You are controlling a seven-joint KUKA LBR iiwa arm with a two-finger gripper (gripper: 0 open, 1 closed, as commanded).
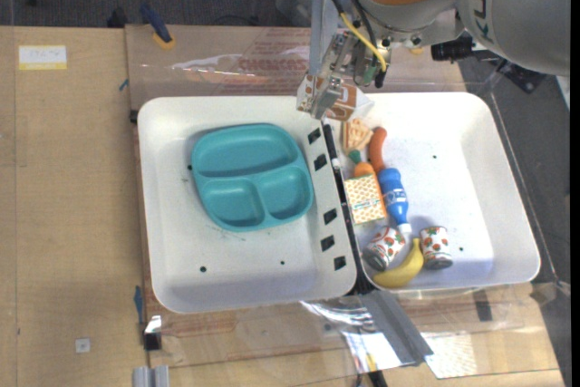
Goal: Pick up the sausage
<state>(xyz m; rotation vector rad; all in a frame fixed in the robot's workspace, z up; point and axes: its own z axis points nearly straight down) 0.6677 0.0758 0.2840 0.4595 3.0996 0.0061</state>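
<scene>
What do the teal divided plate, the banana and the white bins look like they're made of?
The teal plate looks like moulded plastic with a smooth matte finish, going by its even colour and rounded compartment edges. The banana seems a plastic toy: uniform yellow with a slight gloss. The white bins look like thin formed plastic, smooth with rounded corners, though from this view I can't be sure.

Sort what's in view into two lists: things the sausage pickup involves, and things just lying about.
For the job:
sausage, in the right bin
gripper, above the bins' far edge

Lying about:
teal plate in the left bin
banana
blue bottle
two strawberries
waffle-patterned block
</scene>
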